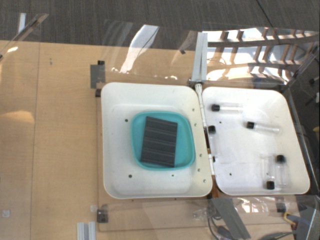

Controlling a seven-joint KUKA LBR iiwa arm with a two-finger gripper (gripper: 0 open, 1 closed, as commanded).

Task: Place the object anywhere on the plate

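Dark ribbed block (159,141) lies flat on teal plate (186,156), mid left bin (112,134), slightly askew to plate's edges. Task reads as done already. Gripper state: cannot tell (arm absent from bench here). Block looks stiff, light, grooved top giving some friction; likely best pinched across short width at long edges. Right bin (295,179) holds clear tubes with black caps (261,128), scattered toward its corners, probably slippery, prone to roll.

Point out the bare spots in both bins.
Left bin: bare white floor all around the teal plate, which the dark ribbed block mostly covers. Right bin: open middle and lower-left floor; clear tubes crowd the top and lower-right corner.
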